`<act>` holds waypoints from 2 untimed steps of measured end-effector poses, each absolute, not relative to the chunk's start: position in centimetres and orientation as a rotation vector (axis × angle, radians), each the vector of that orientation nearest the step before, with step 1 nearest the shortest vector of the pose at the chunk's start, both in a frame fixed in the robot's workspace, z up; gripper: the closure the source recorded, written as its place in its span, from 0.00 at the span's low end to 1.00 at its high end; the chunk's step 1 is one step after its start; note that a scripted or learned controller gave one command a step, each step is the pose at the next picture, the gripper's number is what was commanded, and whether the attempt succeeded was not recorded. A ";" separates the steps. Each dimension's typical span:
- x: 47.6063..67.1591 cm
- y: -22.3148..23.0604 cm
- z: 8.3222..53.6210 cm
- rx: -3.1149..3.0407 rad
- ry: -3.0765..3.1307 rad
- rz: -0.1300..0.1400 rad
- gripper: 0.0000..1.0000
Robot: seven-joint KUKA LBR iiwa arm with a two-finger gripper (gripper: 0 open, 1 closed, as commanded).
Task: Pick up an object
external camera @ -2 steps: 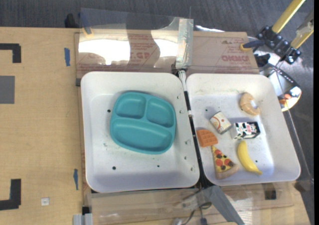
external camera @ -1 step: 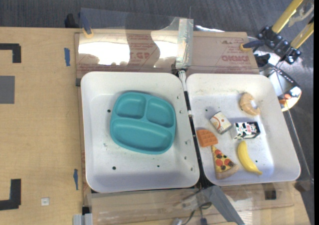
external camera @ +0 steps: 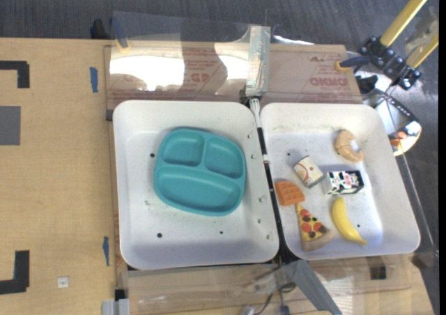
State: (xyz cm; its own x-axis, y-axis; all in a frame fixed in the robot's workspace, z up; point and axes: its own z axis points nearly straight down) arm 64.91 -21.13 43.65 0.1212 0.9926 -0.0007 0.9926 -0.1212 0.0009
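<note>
Banana (external camera: 347, 221) among toys in the right bin (external camera: 401, 237).
Pizza slice (external camera: 311, 225) just left of banana; arm and tool state: cannot tell.

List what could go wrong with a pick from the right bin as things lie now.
1. The waffle piece touches the pizza slice, and the small carton lies close by; closing on one could drag or lift a neighbour.
2. The banana is curved and smooth, so it may roll out of the jaws.
3. The pastry lies near the right bin wall, leaving little room to descend there.
</note>
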 end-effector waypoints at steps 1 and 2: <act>66.7 -21.0 43.5 2.752 1.511 0.002 0.00; 66.8 -20.9 44.8 2.746 1.512 0.006 1.00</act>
State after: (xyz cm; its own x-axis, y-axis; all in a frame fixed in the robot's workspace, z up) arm 66.81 -20.85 44.75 0.5346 0.8451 0.0001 0.8451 -0.5346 0.0076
